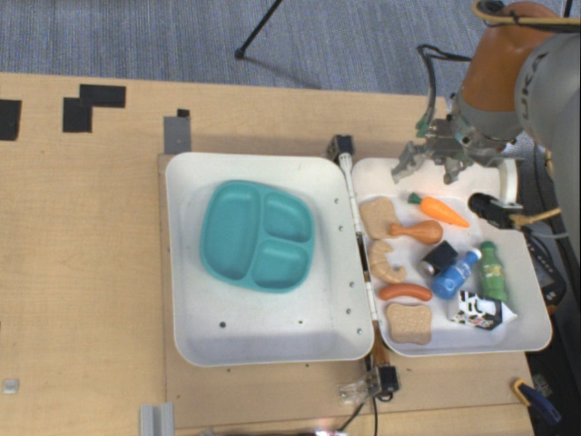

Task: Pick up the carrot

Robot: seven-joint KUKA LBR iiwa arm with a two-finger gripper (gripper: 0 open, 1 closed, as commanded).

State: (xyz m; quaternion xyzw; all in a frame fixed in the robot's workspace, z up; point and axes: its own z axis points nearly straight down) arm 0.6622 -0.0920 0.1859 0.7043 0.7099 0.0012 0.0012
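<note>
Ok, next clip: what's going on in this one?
The arm's gripper hangs over the far end of the right bin, just above the carrot, which lies loose on the bin floor among other toy food and bottles. Nothing is between the fingers. The left bin holds a teal divided plate.

Grey-bodied arm with a rounded orange band above the wrist, black cable looped alongside, ending in a spindly metal-grey gripper.
</note>
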